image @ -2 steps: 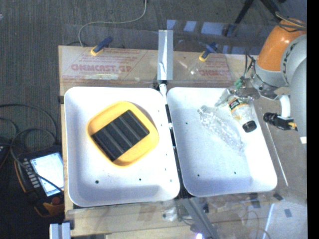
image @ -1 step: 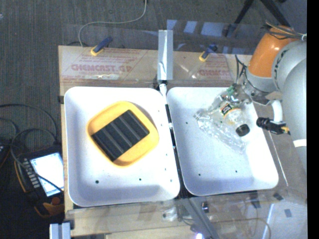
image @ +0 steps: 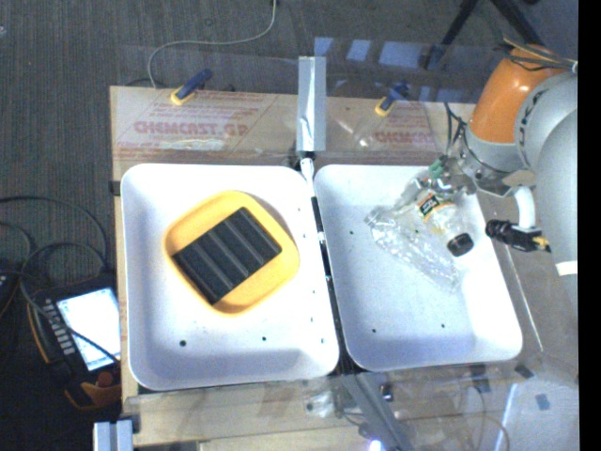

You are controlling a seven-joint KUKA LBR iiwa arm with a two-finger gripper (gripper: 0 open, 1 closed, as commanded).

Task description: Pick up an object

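Grey carpet [image: 84, 26] under wooden bench [image: 216, 125]

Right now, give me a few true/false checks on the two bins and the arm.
1. The yellow object with the black ribbed top lies in the left bin. True.
2. The clear crinkled plastic item lies in the left bin. False: it is in the right bin.
3. The arm is above the right bin's far right corner. True.
4. The right bin holds the yellow object. False: it holds the clear plastic item.
5. The orange band shows on the arm. True.
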